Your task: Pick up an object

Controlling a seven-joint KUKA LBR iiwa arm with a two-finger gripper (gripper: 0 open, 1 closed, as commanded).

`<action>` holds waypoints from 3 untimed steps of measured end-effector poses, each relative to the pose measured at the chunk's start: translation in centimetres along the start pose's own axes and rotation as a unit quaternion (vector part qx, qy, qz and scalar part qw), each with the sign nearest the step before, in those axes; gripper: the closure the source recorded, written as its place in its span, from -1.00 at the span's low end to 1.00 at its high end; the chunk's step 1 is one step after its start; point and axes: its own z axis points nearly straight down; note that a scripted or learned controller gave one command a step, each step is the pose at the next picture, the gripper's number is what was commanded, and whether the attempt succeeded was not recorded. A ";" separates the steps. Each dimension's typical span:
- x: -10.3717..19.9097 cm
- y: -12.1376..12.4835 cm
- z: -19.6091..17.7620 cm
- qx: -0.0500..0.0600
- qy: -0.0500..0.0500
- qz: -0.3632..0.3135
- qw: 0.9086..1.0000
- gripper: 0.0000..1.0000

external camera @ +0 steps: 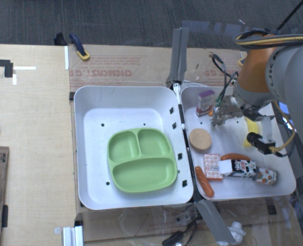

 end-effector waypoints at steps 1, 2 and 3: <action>-4.9 -2.4 0.0 0.000 0.001 0.009 1.000 -1.00; -6.7 -5.2 0.0 0.001 0.001 0.046 0.999 -1.00; -9.8 -5.7 -0.2 -0.001 0.006 0.102 0.995 -1.00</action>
